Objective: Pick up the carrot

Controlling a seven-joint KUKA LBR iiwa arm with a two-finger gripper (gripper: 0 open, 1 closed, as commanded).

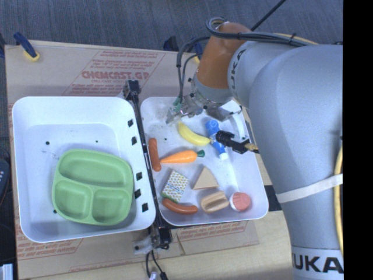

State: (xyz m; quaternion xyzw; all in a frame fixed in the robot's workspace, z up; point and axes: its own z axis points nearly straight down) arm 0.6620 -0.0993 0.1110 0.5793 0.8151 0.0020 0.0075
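The carrot (179, 157), orange with a green stub at its right end, lies on its side in the middle of the right bin (256, 174). My gripper (176, 113) hangs over the bin's far left part, above and a little left of a yellow banana (193, 134). It stands well apart from the carrot, roughly a banana's length farther back. Nothing is visible in its grasp.
Around the carrot lie a red sausage (154, 154), a blue-capped bottle (215, 135), a cracker (175, 185), a tan wedge (205, 179), a hot dog (179, 206), a bun (214, 202) and a pink slice (240, 201). The left bin (35, 115) holds a green divided plate (92, 186).
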